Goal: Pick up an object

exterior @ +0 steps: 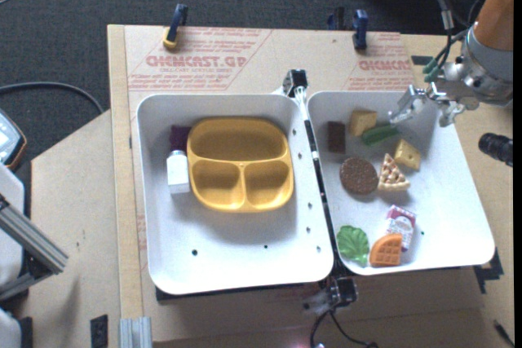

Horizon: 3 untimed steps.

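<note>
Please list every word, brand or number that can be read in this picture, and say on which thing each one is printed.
"CHEMCAST GP": large red print on the brown sheet under the bins, left part.
"CHEMCAST", partly cut off: the same red print at the right.
Small red lines around both: too blurred to read.
Small packet in the right bin: print too small to read.

Blue clamps (360, 28) on the bench (122, 175)

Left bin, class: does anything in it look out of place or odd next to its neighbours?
Mildly. The small white bottle lies beside the yellow divided plate, apart from the toy food crowding the right bin. A dark object sits half hidden behind the plate's rim. Nothing looks spilled or broken.
</note>
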{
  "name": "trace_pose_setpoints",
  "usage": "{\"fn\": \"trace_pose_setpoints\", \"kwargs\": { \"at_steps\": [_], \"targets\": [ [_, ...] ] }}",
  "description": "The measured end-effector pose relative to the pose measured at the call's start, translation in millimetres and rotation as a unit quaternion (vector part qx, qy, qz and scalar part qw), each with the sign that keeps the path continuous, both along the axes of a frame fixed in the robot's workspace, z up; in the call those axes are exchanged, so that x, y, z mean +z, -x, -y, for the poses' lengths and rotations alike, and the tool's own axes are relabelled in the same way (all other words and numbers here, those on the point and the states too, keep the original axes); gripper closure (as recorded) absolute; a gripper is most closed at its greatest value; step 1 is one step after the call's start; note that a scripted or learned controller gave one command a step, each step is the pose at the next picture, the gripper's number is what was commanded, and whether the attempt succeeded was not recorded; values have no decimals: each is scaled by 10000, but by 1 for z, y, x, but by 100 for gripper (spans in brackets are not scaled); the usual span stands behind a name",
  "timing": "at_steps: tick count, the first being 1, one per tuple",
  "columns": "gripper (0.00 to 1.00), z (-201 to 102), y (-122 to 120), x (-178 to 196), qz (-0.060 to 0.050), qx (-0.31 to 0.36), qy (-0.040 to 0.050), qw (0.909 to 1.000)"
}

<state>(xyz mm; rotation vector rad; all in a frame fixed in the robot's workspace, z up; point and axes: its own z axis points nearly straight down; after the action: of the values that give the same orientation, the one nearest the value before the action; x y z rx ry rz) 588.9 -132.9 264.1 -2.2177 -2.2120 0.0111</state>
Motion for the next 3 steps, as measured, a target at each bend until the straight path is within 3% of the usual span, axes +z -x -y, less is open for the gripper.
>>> {"fn": "trace_pose_setpoints", "kwargs": {
  "at_steps": [1,3],
  "targets": [
    [0,0,-2,7,61,12,9,10000],
    [0,-7,-1,-80,24,11,-3,10000]
  ]
}}
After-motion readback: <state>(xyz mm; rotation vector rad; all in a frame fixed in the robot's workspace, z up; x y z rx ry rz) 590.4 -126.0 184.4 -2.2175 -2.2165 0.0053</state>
